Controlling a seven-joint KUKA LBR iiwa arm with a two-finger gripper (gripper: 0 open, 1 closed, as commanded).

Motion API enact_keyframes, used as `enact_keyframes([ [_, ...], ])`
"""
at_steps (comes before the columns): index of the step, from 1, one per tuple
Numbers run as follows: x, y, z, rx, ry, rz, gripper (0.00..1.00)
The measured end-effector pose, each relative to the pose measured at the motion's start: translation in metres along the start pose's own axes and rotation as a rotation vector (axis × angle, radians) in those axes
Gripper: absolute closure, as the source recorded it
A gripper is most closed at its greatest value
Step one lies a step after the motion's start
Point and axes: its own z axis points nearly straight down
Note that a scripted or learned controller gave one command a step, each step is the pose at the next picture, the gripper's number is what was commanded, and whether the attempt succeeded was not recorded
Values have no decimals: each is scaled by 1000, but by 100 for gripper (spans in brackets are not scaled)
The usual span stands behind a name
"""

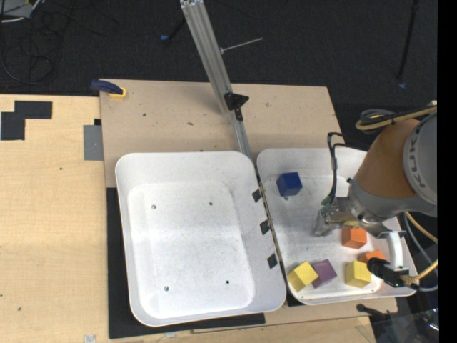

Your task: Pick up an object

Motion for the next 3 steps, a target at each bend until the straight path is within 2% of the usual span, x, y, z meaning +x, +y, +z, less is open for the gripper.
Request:
enact_keyframes([
  [1,-5,-2,-43,-4,-4,1,100],
  [2,-11,-6,-103,-6,-4,-4,100],
  [3,-12,-6,-109,-2,-3,-7,100],
])
